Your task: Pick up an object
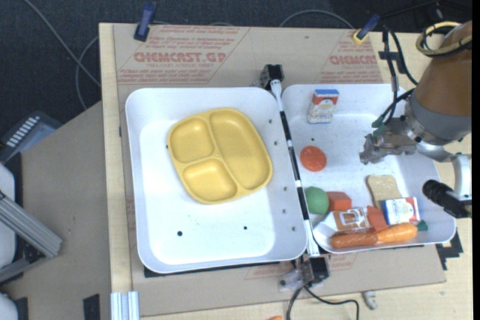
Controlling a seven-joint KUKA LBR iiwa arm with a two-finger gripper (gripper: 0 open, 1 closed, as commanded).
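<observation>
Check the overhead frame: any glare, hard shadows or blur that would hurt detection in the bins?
Camera view: light is even and soft, with no hard shadows; the left bin and right bin are bright white but their dimples still read; the yellow tray shows a mild sheen; the small items at the right bin's near edge are soft; the gripper looks slightly blurred.

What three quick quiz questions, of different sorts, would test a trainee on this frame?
1. True or false: the yellow divided plate lies in the right bin.
2. Which item is nearest the gripper? A) green ball B) small carton C) slice of bread
3. Fill in: the orange carrot lies along the right bin's ____ edge.

Key: 1 false, it lies in the left bin. 2 C. 3 near.
</observation>
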